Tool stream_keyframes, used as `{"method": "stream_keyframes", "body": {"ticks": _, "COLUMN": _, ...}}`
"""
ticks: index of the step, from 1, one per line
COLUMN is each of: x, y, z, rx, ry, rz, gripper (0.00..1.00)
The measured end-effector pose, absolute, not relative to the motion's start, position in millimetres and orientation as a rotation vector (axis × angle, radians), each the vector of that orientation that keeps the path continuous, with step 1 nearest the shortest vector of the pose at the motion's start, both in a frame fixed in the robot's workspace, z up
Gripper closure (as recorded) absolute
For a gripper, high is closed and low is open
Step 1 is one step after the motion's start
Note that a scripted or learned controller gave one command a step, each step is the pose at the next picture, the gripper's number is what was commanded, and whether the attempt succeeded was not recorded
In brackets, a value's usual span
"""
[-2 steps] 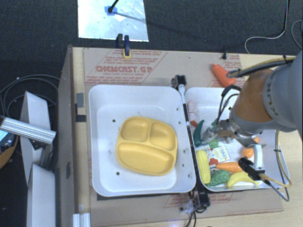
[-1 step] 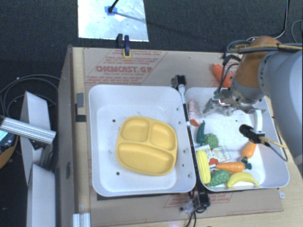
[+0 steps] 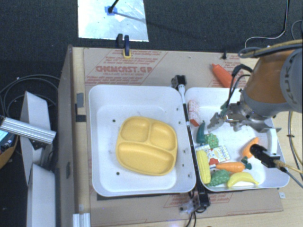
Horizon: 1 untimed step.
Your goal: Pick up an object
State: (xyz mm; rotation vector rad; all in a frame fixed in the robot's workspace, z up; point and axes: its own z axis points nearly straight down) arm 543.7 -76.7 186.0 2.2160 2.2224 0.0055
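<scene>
Looking down at the bench, the right-hand shallow white plastic bin (image 3: 236, 94) is where all the toy food sits, mostly crowded into its near half. A yellow plastic corn cob (image 3: 203, 166) lies near the left wall with its long axis running roughly front to back, and a green broccoli-looking piece (image 3: 218, 177) sits just to its right. An orange plastic carrot (image 3: 231, 166) lies lengthwise left to right, leafy end toward the right, and a curved yellow plastic banana (image 3: 243, 179) sits below it along the near wall, also stretched left to right. A small printed white food packet (image 3: 218, 153) sits between the corn and the carrot. Further back, a pale pink and white ridged piece (image 3: 194, 110) lies along the left wall, front to back. The grey arm's two-finger gripper (image 3: 218, 119) hangs over the middle of this bin, above the toys; honestly can't tell how its pincer is set from this angle, and nothing is visibly held. The left-hand white bin (image 3: 102, 103) holds a smooth yellow plastic divided plate (image 3: 147, 144) with three compartments. Both bins rest on a brown cardboard sheet with red print (image 3: 124, 65), and dark carpet lies beyond it.
</scene>
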Motion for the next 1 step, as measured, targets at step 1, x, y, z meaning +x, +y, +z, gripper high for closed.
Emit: {"method": "stream_keyframes", "body": {"ticks": 1, "x": 539.2, "y": -82.6, "z": 100.4, "rx": 2.213, "ry": 2.221, "rz": 0.018, "gripper": 0.0}}
